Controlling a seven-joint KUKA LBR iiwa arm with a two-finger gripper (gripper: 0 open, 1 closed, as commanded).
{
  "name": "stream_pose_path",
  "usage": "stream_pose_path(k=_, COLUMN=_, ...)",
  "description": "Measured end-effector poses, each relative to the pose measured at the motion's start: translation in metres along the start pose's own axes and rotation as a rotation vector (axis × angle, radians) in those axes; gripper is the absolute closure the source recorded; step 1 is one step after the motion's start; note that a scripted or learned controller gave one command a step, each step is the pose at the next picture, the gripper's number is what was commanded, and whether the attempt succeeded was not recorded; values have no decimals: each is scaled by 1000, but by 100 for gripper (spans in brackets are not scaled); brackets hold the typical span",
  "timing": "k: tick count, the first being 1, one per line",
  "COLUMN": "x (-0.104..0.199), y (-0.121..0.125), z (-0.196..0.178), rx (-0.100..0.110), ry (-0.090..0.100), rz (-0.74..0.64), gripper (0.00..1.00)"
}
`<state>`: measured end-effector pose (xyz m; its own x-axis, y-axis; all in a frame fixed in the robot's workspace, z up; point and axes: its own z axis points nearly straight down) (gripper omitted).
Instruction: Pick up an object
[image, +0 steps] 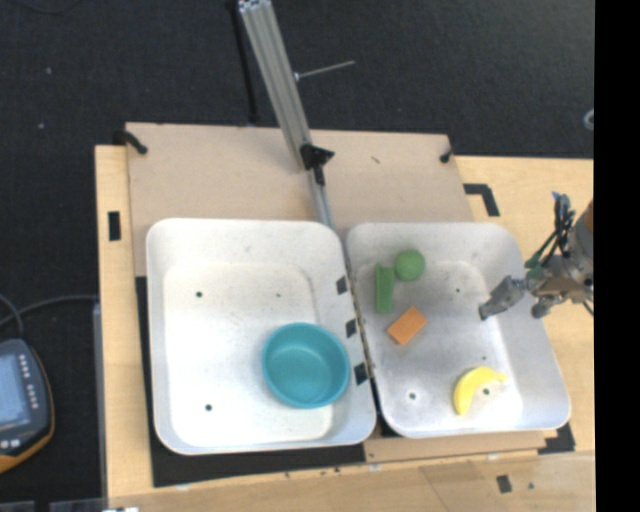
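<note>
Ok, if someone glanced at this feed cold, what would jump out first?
Probably the blue bowl, bright against the left bin, near its front right corner. Then the small cluster in the right bin: a green ball next to a green block, an orange block just below them, and a yellow banana nearer the front. The gripper hangs over that bin's right side.

R bin (520, 400): green ball (409, 265) touching green block (385, 288); orange cube (406, 326) just below block; yellow banana (478, 389) nr bin's lower R. Gripper (520, 297) over bin's R edge. L bin (180, 300): teal bowl (306, 364).
</note>
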<state>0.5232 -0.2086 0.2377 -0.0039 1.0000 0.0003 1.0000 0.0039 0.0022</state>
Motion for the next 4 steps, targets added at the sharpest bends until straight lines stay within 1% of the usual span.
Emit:
stream_pose_path(k=1, x=0, y=0, z=0, rx=0, ry=0, rz=1, gripper=0)
stream_pose_path(k=2, x=-9, y=5, z=49, rx=5, ry=-2, rz=5, gripper=0)
stream_pose_path(k=3, x=-7, y=-6, z=99, rx=6, ry=-1, rz=5, gripper=0)
stream_pose_path(k=4, x=-9, y=-5, z=138, rx=1, ry=-4, rz=6, gripper=0)
